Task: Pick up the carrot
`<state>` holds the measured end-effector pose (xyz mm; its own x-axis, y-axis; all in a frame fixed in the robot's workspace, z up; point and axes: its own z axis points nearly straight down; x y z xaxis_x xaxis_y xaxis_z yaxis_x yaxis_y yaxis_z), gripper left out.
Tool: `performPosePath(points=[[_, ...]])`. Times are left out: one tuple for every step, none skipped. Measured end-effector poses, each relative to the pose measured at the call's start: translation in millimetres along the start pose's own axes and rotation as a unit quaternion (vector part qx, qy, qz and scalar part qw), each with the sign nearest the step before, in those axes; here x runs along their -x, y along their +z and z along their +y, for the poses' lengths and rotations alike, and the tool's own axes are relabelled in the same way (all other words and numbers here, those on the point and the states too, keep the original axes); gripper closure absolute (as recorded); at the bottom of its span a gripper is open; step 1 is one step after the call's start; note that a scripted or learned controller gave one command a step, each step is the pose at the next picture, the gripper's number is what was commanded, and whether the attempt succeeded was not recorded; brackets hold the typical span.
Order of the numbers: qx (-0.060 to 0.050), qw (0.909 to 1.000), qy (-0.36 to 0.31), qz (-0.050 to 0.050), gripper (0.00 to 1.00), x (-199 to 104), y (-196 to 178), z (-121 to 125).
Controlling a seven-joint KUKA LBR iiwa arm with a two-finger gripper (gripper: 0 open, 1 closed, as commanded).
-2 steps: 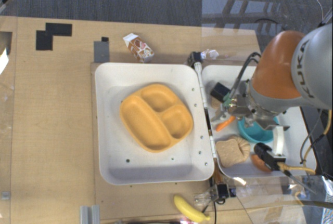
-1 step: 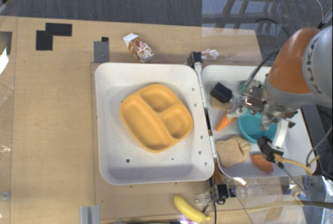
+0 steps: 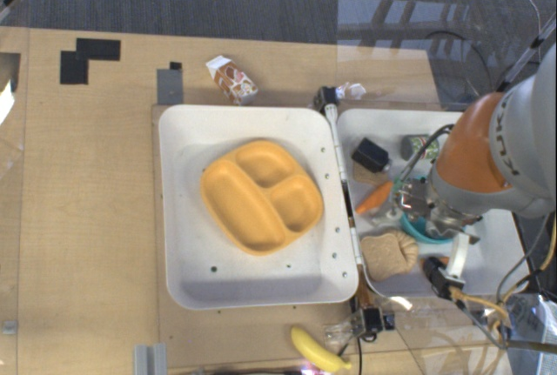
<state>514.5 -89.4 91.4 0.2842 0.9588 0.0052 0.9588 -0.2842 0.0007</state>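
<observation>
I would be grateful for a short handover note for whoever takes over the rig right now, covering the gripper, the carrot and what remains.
Gripper: low over the right bin, just right of the carrot; whether its fingers are open or shut cannot be told from this view.
Carrot: lying at the right bin's left side, between the black block and the tan pouch. It is not visibly between the fingers.
The left bin holds the yellow divided plate.
Done: arm brought to the carrot.
Left: grasp the carrot and lift it.
</observation>
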Motion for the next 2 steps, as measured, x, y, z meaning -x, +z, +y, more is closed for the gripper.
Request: performPosePath(points=[[0.006,0.9936,0.113,0.000,0.00,-15.3,-147.0,26.5],[-0.003,0.9999,0.014,-0.002,0.00,-12.2,-3.7,44.9]])
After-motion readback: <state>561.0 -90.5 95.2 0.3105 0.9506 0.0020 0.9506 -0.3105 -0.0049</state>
